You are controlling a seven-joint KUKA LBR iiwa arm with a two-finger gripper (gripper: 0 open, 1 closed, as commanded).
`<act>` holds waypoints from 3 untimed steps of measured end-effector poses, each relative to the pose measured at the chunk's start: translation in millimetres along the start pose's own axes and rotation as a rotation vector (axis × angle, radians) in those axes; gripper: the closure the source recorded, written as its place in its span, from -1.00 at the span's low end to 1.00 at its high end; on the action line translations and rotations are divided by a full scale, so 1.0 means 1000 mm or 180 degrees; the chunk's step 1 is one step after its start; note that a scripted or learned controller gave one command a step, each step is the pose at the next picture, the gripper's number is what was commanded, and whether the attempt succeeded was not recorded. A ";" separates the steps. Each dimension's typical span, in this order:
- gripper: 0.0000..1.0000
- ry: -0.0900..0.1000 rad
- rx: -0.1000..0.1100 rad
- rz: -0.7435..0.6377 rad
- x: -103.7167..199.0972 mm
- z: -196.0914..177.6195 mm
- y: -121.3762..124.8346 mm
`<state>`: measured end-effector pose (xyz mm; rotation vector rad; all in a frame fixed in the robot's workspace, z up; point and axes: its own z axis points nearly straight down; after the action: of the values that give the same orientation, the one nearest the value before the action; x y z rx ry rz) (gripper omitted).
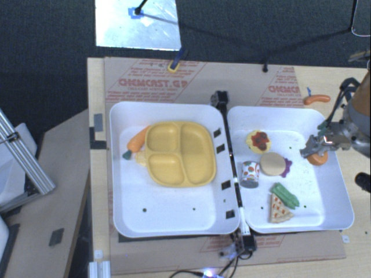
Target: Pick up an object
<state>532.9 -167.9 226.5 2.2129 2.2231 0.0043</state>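
My gripper (pixel 313 147) hangs over the right edge of the right bin (pixel 301 120), coming in from the right. Directly under it, at the bin's right wall, is a small orange object (pixel 317 159); I cannot tell whether it is touching the gripper. Further left in this bin lie a yellow disc with a red top (pixel 258 141), a tan bun on a purple leaf (pixel 273 164), a small cup with red dots (pixel 250 173), a green pickle (pixel 285 194) and a pizza slice (pixel 279 209).
The left bin (pixel 124 213) holds a yellow divided plate (pixel 179 154) with a carrot (pixel 137 139) at its left side. An orange sausage (pixel 316 99) lies on the bench beyond the right bin. A black divider (pixel 229 155) runs between the bins.
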 end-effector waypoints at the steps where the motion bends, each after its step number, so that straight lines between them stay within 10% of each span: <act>1: 1.00 0.0009 0.0004 -0.0016 0.044 0.009 0.039; 3: 1.00 0.0006 0.0008 -0.0008 0.098 0.012 0.100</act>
<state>632.1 -69.5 214.6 2.2124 2.2279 0.0034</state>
